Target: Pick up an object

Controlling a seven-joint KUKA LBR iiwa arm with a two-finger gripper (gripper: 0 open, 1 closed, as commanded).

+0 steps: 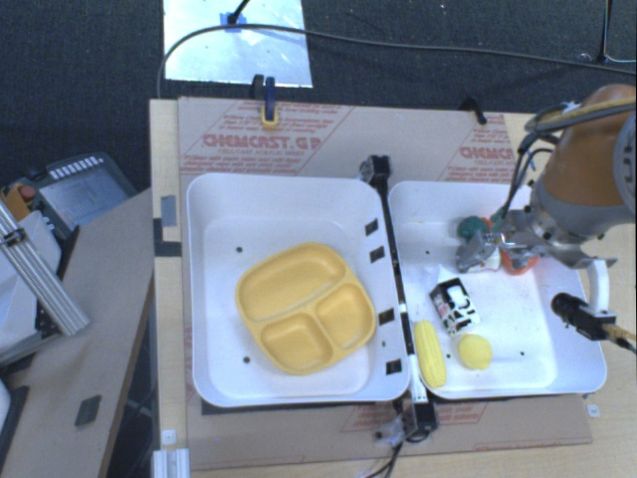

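the gripper [480, 252] is low in the right white plastic bin [537, 376], between a small teal green object [470, 227] and a small orange-red object [518, 259], probably aiming at one of them; i cannot tell if its fingers are apart or together, the view is too blurred there. near the front lie one black-and-white patterned block [454, 307], one yellow plastic corn cob [429, 353] and one yellow lemon-like ball [475, 351]. the left white plastic bin [214, 366] holds one yellow three-compartment plastic plate [304, 307], lying flat.
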